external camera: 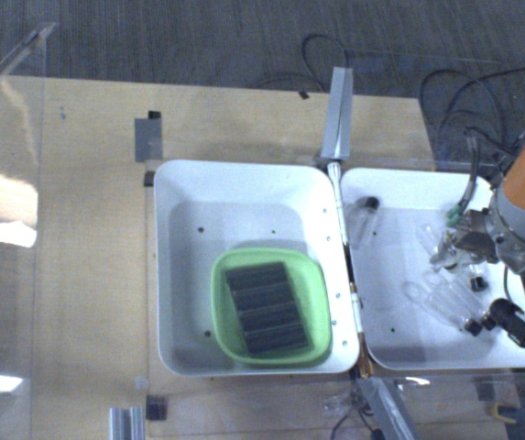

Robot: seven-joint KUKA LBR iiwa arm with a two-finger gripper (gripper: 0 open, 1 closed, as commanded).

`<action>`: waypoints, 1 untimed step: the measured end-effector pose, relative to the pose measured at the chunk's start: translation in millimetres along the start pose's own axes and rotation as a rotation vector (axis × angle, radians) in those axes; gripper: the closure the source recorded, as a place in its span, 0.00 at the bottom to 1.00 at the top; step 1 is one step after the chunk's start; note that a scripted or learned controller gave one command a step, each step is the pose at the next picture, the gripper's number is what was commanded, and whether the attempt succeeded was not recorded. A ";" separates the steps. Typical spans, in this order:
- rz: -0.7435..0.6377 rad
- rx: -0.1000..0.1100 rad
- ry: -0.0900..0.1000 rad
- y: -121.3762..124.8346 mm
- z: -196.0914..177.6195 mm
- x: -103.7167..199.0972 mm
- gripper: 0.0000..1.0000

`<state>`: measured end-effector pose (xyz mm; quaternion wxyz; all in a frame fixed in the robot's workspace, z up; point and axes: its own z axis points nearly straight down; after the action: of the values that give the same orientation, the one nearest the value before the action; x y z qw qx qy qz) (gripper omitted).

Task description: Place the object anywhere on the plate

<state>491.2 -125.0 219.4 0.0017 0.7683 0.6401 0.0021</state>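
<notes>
Resting on green plate (269,314): dark object (265,308)

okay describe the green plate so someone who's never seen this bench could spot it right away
Find the two white bins side by side and take the left bin. The green plate lies toward its near edge, a rounded square dish holding a dark ribbed block. Nothing else there is green.

Green plate (315,291), dark ribbed block (265,308)
</notes>
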 end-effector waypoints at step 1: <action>-0.233 0.001 0.000 -14.1 34.7 62.8 1.00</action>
<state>488.9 -60.7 184.7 0.0016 0.6888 0.7250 0.0018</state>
